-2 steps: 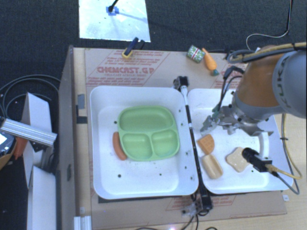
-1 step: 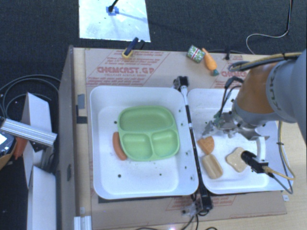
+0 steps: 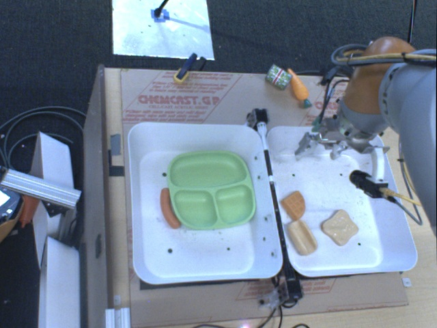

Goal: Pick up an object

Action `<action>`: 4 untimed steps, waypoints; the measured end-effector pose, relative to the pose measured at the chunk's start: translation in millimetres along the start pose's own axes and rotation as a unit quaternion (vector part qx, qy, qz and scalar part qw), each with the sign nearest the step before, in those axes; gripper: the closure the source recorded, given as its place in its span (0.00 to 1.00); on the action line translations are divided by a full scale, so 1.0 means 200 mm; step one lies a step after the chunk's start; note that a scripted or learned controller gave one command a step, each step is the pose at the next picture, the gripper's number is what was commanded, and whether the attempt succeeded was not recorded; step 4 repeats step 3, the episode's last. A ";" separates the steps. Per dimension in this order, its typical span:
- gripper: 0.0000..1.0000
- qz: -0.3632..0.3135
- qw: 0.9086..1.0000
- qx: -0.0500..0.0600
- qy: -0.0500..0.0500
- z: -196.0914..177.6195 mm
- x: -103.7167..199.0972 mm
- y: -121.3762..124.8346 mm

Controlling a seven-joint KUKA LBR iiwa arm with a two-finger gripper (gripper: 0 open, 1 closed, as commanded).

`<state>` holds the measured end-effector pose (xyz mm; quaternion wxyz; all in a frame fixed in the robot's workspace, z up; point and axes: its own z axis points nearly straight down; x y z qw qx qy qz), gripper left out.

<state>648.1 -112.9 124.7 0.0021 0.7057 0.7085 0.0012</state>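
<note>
Grey gripper (image 3: pixel 319 147) above right bin (image 3: pixel 398 250), green tray (image 3: pixel 212 190) left

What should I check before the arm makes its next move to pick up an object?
1. Is the gripper free: ok, its fingers stand open with nothing between them.
2. Targets in the right bin: ok, an orange piece, a tan piece and a beige piece.
3. Is the gripper over a target: not ok, it hangs at the bin's rear and the pieces lie nearer the front.
4. Are the orange piece and the tan piece apart: cannot tell, they lie very close.
</note>
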 end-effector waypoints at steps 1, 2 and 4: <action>0.00 0.001 1.000 0.002 0.001 0.20 0.13 -0.34; 0.00 0.001 1.000 0.002 0.001 0.20 0.14 -0.50; 0.00 0.002 1.000 0.003 0.001 0.20 0.14 -0.56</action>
